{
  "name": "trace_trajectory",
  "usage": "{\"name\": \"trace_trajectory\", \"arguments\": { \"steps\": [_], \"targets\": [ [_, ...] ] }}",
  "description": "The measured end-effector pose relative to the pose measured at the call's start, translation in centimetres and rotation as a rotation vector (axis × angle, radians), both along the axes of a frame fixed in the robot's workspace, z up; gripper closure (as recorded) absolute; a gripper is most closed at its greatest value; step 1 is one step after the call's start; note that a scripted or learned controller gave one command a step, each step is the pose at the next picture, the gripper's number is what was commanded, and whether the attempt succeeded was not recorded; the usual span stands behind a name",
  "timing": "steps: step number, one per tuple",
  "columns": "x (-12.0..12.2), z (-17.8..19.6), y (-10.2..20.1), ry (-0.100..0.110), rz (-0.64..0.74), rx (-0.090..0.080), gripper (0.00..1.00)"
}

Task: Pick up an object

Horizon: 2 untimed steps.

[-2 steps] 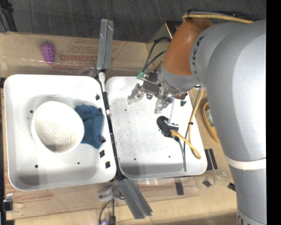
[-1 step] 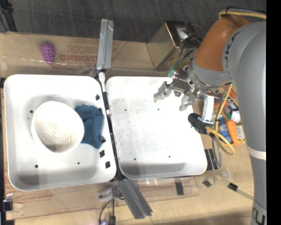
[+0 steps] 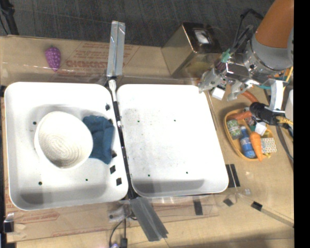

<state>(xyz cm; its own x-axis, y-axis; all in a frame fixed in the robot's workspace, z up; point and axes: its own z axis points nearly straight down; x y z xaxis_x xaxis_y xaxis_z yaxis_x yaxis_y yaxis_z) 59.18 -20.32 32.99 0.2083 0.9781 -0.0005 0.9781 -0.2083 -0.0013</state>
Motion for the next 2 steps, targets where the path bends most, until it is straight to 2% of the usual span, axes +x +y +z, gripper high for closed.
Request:
{"name": "trace_trajectory", "arguments": {
  "steps": [1,2],
  "targets": [
    [6.5,9.4,1.2,0.0,-0.301,-0.001,0.0],
    [3.8,11.1,0.6,0.006,-0.377,0.001,0.0]
  ]
}}
